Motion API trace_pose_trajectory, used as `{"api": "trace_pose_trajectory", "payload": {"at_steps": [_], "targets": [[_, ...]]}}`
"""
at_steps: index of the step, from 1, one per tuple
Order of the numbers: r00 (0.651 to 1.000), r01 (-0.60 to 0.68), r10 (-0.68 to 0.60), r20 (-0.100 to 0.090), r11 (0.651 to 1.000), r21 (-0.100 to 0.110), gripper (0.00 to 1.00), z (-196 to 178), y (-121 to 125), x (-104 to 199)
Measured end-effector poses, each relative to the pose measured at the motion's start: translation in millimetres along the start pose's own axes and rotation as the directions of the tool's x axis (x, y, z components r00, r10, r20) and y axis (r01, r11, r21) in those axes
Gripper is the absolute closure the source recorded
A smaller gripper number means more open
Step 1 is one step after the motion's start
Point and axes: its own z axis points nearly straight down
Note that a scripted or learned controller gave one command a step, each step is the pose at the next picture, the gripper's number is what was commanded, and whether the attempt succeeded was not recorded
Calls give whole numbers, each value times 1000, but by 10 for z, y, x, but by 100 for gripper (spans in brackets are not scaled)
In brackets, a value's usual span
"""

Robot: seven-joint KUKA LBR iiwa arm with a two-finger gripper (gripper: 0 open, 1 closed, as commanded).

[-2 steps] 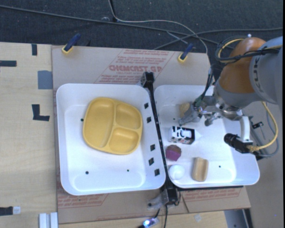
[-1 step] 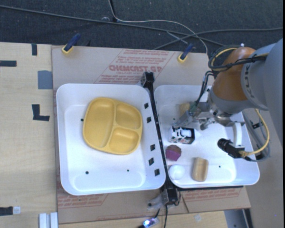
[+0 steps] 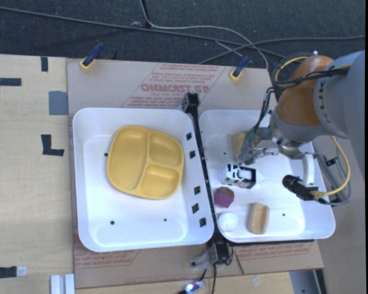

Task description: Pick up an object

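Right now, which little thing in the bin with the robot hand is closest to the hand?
The black-and-white block. It lies just below the gripper, while the purple piece, white ball and tan block sit farther down the right bin.

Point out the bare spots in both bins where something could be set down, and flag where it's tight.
Left bin: a bare strip along the near edge below the yellow divided plate. Right bin: open floor between the tan block and the right wall. Crowded: near the divider, where the black-and-white object, purple piece, white ball and end effector cluster.
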Motion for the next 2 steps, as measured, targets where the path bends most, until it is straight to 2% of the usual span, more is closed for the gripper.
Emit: {"api": "trace_pose_trajectory", "payload": {"at_steps": [1, 2], "targets": [[1000, -1, 1, 4, 1000, 1, 100, -616, 64, 32], [1000, 0, 0, 4, 1000, 2, 100, -1069, 99, 106]]}}
